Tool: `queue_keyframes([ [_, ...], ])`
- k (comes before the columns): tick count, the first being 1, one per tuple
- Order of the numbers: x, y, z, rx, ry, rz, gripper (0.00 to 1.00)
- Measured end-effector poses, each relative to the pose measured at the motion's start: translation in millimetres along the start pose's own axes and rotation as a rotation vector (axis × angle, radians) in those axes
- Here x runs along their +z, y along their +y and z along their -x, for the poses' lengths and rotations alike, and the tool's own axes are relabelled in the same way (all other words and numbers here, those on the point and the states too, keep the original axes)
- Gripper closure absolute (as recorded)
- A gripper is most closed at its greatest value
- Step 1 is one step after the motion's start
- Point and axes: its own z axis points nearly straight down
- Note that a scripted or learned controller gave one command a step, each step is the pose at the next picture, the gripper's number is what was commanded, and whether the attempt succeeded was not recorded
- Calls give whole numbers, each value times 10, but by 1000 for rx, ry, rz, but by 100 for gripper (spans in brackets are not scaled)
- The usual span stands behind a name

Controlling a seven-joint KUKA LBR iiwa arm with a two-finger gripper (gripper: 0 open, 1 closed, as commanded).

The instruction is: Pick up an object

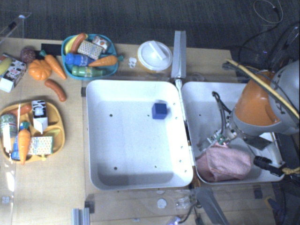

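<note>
**benchwatcher:** Dark carpet up top, then the tan surface (70, 172) with two white bins side by side. The left bin (122, 172) has one blue cube (160, 110) in it, sitting toward its upper right corner. The right bin (201, 97) has a pink cloth (224, 163) bunched at its near edge, plus the arm coming in from the right, orange band (255, 104) and all.

**gripfan_22:** Where's the hand in all that?

**benchwatcher:** The hand (221, 138) is low in the right bin, right above the cloth's top edge, basically at it. Can't tell if it's touching. Fingers are too small and cluttered to read, so I honestly can't tell whether it's released or clenched, and I don't see anything between them.

**gripfan_22:** And the cube relative to the hand?

**benchwatcher:** Off to the hand's left and a bit farther back, well apart, with the wall between the two bins in the way. The cloth is the close one, just below the hand.

**gripfan_22:** Other stuff around?

**benchwatcher:** All far left of the hand: a blue bowl (70, 71) of toy food, a yellow tray (58, 125) with more, loose toy carrot (57, 67), pumpkin (39, 70) and sausage (56, 90). A white lidded tub (155, 55) sits behind the left bin, next to a grey metal post (178, 55) at the divide.
</note>
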Motion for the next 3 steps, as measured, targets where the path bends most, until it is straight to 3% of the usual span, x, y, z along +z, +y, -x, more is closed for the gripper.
queue_keyframes([
  [1, -126, 35, 24, -1, -11, 11, 100],
  [2, -125, 34, 24, -1, -10, 10, 0],
  [3, 7, 327, 182, 156, 0, -2, 0],
])
